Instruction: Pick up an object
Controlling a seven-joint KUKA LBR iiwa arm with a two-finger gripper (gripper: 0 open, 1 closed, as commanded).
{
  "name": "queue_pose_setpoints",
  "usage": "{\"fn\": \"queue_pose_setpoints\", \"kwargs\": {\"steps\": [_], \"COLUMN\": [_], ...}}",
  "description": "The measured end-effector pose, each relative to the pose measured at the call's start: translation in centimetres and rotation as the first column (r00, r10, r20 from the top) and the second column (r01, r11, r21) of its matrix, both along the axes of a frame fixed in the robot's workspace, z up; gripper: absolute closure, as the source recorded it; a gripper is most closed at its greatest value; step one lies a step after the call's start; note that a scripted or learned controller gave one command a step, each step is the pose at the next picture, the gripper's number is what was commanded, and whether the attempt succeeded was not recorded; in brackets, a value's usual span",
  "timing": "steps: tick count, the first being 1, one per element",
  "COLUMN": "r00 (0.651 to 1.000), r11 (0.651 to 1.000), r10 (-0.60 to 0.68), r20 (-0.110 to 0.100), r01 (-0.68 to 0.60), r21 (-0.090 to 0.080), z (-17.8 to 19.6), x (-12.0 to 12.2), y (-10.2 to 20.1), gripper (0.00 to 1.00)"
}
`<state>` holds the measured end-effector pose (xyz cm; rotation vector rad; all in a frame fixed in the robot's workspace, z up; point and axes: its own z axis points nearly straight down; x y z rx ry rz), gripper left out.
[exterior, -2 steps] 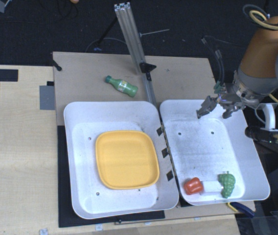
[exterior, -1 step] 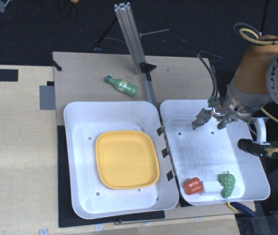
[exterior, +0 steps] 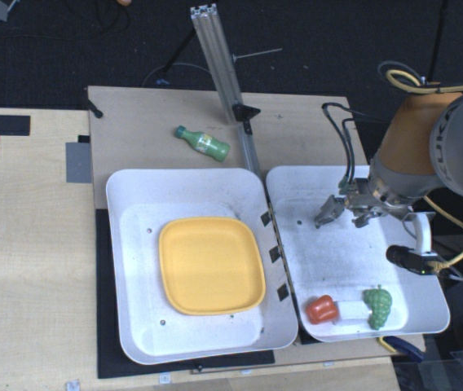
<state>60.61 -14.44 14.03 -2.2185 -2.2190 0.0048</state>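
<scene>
Objects, red pepper (exterior: 322, 309) and green broccoli (exterior: 378, 306), lie near the right bin's (exterior: 297, 251) front wall; my tool (exterior: 347, 213) hovers above, spread wide, carrying nothing.

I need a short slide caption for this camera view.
Gripper above the right bin; red pepper and green vegetable lie near its front edge.

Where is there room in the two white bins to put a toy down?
The right white bin has bare floor in its middle, between the gripper above and the red pepper and green broccoli toy below. The left white bin is crowded: the square yellow plate leaves just a margin.
</scene>
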Motion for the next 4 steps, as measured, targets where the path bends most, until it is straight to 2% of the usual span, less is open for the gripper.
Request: {"fn": "queue_pose_setpoints", "kwargs": {"steps": [1,3,4], "r00": [1.000,1.000,1.000], "r11": [1.000,1.000,1.000], "r10": [-0.003,-0.001,0.002], "r20": [0.004,0.009,0.004], "r01": [0.003,0.001,-0.002], "r21": [-0.001,-0.001,0.000], "z": [1.3,10.8,9.8], "x": [0.1,1.1,1.3], "y": [-0.2,-0.2,4.4], "gripper": [1.00,1.00,1.00]}}
